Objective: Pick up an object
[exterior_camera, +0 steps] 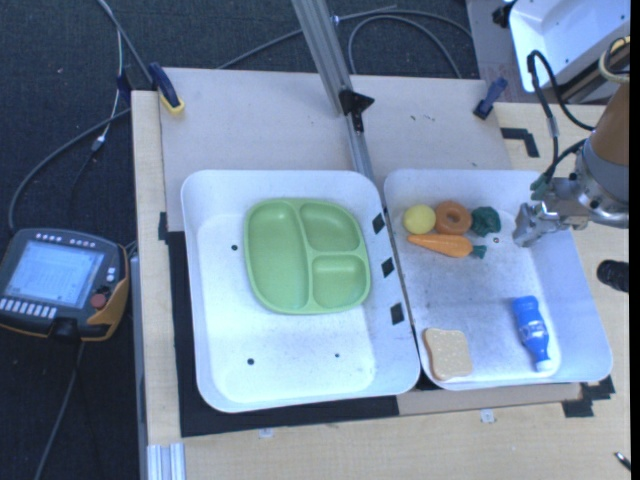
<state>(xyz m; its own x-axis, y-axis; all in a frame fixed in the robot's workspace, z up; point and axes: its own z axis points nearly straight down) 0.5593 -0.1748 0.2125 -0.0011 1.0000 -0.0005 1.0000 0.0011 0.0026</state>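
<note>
Nearest the camera, along the front edge of the right-hand shallow white bin (pixel 590 353), lie a pale tan slice of toy bread (pixel 447 353) in the front left corner and a blue plastic bottle (pixel 530 330) with a lighter blue cap, lying on its side toward the front right. The two are well apart, with speckled bare floor between them.

In the left-hand shallow white bin (pixel 215 368) sits a light green plastic divided plate (pixel 306 255) with three compartments, roughly in the middle of the bin and flat on its floor.

Farther back in the right bin, a cluster of toy foods lies close to the rear left: a long orange plastic carrot (pixel 440 245), and just behind it a round yellow fruit (pixel 420 218), a brown ring-shaped doughnut (pixel 453 217) and a dark green leafy piece (pixel 486 220), all in a row and touching or nearly so.

To the right of that cluster, above the right bin's rear right area, hangs the grey metal tool (pixel 527 230) at the end of the arm that reaches in from the right. It is near the green leafy piece but apart from it, and nothing is seen between its fingers; whether they are spread or pressed together cannot be told.

Beyond the bins, the pale worktop (pixel 260 118) carries a slanted grey metal post (pixel 325 38).
</note>
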